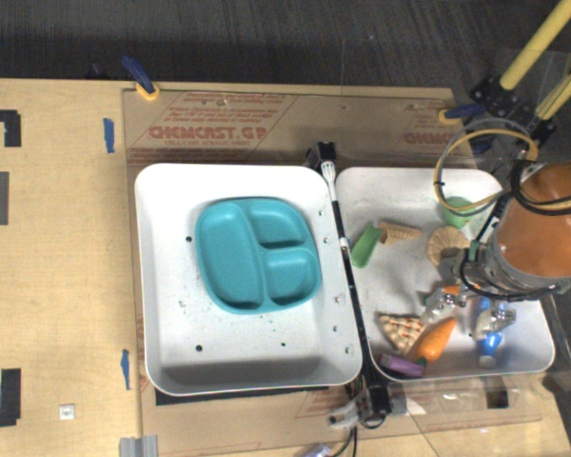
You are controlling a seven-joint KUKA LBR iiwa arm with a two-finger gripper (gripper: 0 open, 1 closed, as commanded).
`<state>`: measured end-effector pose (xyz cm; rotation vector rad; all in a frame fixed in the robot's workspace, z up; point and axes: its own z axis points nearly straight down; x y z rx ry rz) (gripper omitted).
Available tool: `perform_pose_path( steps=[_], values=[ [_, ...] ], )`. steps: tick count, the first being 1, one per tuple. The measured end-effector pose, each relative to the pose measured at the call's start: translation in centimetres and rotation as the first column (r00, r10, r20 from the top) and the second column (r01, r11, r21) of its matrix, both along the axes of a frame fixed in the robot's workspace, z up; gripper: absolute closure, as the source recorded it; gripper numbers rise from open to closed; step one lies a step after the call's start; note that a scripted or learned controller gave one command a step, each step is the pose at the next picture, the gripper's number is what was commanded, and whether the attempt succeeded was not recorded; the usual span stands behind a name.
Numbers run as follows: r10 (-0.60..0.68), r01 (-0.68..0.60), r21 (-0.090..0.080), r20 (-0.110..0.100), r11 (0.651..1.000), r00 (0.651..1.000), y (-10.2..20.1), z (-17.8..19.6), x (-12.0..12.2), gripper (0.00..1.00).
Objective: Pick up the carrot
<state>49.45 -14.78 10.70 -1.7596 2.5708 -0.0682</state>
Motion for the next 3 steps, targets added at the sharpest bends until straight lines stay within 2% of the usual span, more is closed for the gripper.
perform_pose_path(
  steps=[1, 2, 3],
  values=[
    [-0.045, 0.045, 0.001, 0.000, 0.999, 0.999, 0.18, 0.00, -0.05, 0.00],
    [-0.152, 0.152, 0.006, 0.001, 0.988, 0.988, 0.78, -0.01, -0.09, 0.00],
    [-0.003, 0.003, 0.015, 0.008, 1.000, 1.000, 0.06, -0.14, 0.17, 0.00]
  ],
)
